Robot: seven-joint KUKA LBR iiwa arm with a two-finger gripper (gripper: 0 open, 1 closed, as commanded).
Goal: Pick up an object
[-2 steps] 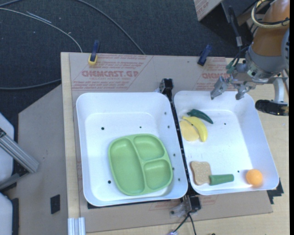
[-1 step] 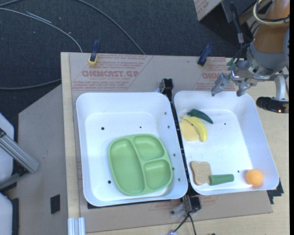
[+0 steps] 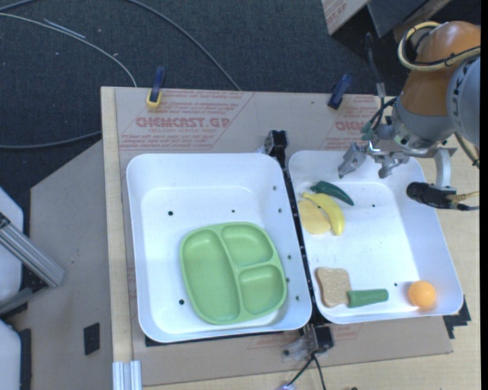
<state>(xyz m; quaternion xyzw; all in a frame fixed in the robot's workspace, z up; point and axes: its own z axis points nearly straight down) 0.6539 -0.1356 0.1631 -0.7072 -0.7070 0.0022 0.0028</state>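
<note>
Objects to be picked are all found in the right bin, and none is held by the claw, whose fingers are seen spread apart above that bin's far edge. The floor, the largest surface, is covered in dark carpet and crossed by thin cables. The tabletop is overlaid with a brown sheet on which "CHEMCAST GP" is printed in red. The same print is repeated further right but is cut off by the bin and the claw, and the smaller lines beneath cannot be read. The left bin is occupied by a green divided plate with three compartments. The arm is cropped by the upper right corner. A cardboard box is cut off by the top edge, its red lettering illegible. In the right bin, a bread slice is touched by a green cylinder. A yellow banana is pressed against a paler yellow piece whose kind cannot be made out, with a dark green pepper just beside them. An orange is set apart in the near right corner. A blue-and-yellow clamp and a blue clamp are fixed to the sheet's far edge, and a black clip is seen between the bins.
</note>
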